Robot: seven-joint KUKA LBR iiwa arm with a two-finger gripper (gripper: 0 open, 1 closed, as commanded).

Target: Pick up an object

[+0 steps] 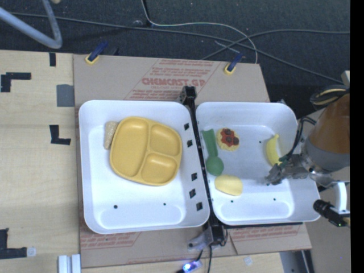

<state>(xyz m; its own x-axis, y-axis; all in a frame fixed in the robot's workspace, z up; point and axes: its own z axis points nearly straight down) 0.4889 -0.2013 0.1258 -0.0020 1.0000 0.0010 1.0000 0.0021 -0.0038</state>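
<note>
Lying near the right bin's front edge: pale yellow lemon. Hovering low by its right edge, beside the banana: gripper, finger state impossible to tell.

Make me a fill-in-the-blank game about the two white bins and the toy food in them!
1. The yellow plate with three sections lies in the ____ bin.
2. The banana lies in the right bin, close to the ____.
3. The green spoon lies beside the divider that runs between the two ____.
4. The little pizza has ____ topping.

Missing words: left; gripper; bins; red
</note>
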